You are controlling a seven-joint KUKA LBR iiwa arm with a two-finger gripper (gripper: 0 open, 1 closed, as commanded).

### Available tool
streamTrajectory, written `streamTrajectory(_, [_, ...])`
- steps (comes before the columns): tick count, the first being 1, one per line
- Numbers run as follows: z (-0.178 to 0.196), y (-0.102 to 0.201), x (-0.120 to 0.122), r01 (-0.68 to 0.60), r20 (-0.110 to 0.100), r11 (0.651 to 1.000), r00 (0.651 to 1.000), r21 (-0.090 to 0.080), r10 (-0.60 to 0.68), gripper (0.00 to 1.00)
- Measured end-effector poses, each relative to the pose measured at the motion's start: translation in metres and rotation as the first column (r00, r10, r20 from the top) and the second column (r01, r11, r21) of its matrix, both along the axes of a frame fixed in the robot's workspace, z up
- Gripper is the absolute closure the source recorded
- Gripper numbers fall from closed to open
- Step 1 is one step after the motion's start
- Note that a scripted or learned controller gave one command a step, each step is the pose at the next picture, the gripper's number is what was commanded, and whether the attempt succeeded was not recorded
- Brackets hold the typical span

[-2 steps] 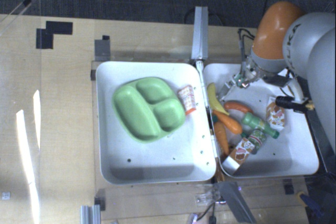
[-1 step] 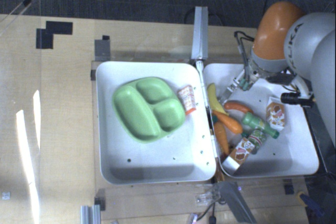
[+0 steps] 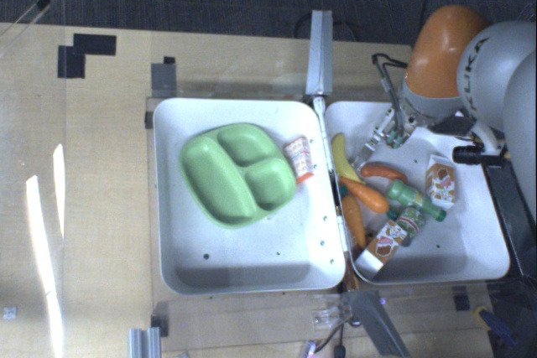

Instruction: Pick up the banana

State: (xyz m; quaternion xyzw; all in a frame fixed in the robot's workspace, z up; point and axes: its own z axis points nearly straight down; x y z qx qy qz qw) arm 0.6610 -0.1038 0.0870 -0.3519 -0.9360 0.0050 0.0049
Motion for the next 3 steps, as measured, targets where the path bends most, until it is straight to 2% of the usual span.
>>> streamTrajectory(1, [0.01, 0.004, 0.004, -0.002, 0.017, 1.0, 1.0, 0.005, 0.002, 1.0])
streamTrajectory(2, [0.097, 0.029, 0.003, 0.197, 0.016, 0.98, 0.98, 0.007, -0.197, 1.0])
streamTrajectory(3, [0.097, 0.029, 0.003, 0.197, 0.015, 0.98, 0.98, 0.007, -0.197, 0.0])
